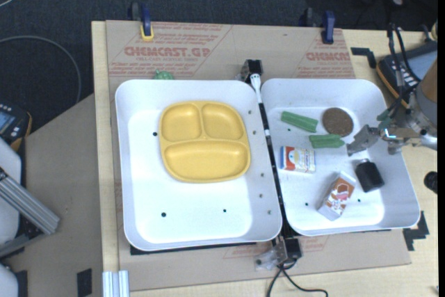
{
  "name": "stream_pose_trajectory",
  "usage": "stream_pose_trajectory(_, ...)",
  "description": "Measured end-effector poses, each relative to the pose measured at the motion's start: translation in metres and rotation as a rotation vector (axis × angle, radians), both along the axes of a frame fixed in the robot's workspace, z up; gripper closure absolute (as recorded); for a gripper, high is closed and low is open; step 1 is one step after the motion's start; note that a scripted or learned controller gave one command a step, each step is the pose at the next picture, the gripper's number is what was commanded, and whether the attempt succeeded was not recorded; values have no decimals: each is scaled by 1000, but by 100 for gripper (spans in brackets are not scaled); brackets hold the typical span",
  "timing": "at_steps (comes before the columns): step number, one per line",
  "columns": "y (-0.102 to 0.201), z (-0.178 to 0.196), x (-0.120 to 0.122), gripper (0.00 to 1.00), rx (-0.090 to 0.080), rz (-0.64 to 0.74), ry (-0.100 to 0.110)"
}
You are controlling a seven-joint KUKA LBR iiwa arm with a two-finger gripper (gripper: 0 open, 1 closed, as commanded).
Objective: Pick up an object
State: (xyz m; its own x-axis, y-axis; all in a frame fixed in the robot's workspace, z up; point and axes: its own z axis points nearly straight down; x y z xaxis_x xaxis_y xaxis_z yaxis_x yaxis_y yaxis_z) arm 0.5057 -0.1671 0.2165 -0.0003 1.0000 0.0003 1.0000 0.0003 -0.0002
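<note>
Nearest me, the left bin [139, 170] holds a yellow divided plate [204, 141]; the right bin [403, 209] holds small items. Over its right edge hangs the gripper [370, 138], grip state unclear, with the black block [368, 175] just below it, untouched.

Your bench [208, 45] carried two white bins side by side: right bin [396, 209] lay directly beneath jaws, left bin [139, 170] sat well left of jaws, rims touching along middle.
</note>
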Motion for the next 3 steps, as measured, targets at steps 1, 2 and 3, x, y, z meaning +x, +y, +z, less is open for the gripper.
stream_pose_trajectory(1,0,11,1,100,-1,1,-3)
stream_pose_trajectory(2,-31,-49,10,100,1,-2,4)
stream_pose_trajectory(3,-58,-39,46,100,-4,1,-5)
